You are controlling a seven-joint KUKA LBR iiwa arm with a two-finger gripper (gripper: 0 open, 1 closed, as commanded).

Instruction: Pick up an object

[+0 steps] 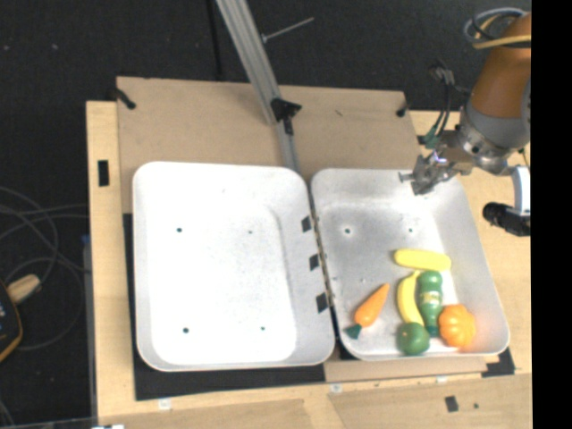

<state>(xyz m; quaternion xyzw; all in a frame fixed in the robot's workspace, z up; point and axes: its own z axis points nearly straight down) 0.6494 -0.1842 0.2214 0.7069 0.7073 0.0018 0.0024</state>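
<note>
In the right bin (357, 204), toward its near right corner, lie several toy foods. There is a yellow banana (422, 259), a second yellow piece (407, 299), a green vegetable (430, 295), an orange carrot (371, 305), a green round fruit (412, 338) and an orange fruit (457, 325). My gripper (424, 179) hangs over the bin's far right rim, well away from the foods. Nothing shows beneath it.
The left bin (223, 266) lies beside the right one, with black clips (315, 262) along the seam. A grey metal pole (255, 56) slants in from the top to the bins' far edge. Cables lie on the dark floor at left.
</note>
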